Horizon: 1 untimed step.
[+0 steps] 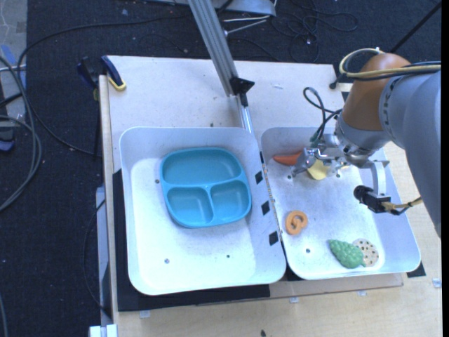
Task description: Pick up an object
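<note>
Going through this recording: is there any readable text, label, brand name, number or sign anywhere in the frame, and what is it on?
No text can be read in this frame.
Blue divided tray: plain, no lettering.
Two white bins: no labels or numbers.
Arm: grey and orange surfaces, no brand mark legible.
Black marks between the bins: dark patches, nothing legible on them.
Orange ring, green piece, cookie: no writing.
</note>
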{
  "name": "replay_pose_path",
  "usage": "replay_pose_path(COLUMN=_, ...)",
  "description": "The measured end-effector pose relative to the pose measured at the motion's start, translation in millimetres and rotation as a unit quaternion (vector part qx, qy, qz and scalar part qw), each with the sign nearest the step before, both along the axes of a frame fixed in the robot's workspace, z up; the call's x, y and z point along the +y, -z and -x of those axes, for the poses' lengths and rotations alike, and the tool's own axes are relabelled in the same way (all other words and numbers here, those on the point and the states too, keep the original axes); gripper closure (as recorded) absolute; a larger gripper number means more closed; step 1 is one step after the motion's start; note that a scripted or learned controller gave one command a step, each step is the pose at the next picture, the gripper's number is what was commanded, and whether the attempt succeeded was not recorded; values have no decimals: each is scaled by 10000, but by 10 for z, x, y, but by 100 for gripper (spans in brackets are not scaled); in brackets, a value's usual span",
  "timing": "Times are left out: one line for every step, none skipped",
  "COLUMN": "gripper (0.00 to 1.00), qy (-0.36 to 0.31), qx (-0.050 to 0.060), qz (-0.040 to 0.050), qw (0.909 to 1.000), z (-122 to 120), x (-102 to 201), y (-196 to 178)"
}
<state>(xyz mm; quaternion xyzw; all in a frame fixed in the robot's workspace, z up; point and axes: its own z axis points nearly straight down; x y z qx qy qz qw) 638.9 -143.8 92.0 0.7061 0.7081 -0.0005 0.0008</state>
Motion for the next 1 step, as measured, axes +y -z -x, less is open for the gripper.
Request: replay_pose_path(gripper=100, qy=-3, qx=-38, qz=13, qw=10000, z=-22, x=-7, y=-140)
